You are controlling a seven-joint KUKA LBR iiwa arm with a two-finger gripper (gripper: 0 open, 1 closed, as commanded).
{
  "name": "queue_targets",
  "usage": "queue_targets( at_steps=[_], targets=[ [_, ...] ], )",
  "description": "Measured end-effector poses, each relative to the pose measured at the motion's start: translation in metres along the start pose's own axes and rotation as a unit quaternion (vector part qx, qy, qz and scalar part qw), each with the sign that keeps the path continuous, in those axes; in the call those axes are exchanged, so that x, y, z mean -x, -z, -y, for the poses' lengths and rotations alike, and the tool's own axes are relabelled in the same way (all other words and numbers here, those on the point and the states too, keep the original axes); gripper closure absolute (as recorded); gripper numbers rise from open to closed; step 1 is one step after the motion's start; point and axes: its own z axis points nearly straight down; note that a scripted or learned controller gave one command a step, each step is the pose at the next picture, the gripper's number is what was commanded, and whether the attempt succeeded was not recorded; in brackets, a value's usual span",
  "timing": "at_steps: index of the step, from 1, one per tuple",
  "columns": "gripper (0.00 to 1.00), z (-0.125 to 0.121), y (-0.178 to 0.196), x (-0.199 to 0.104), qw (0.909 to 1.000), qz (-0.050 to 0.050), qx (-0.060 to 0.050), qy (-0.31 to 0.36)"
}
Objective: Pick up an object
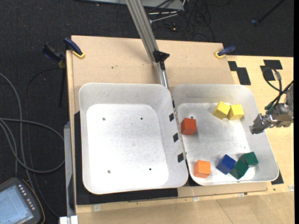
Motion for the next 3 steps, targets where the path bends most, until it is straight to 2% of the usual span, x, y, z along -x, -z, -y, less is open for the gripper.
queue_targets(
  at_steps=[2, 3],
  targets=[
    [1.00, -0.062, -0.015, -0.093, 1.0000, -0.001, -0.002, 0.002],
    [1.00, -0.077, -0.012, -0.149, 1.0000, -0.002, -0.001, 0.003]
  ],
)
